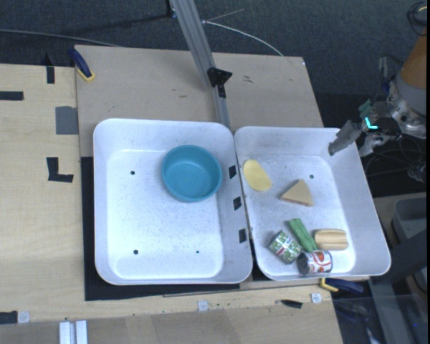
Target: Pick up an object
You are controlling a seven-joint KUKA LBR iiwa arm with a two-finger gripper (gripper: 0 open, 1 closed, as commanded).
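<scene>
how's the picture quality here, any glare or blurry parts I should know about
Camera view: soft, even lighting with faint shadows; mild sheen on the white bins, no harsh glare. Overall low resolution and slightly soft, so the small can is hard to read, and the end effector looks blurred at the right bin's corner.

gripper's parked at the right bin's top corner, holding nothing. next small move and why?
Probably move the gripper left and toward the camera, over the tan wedge in the right bin. The wedge lies alone on bare floor, while the can, bun and green pieces crowd together near the front wall.
</scene>
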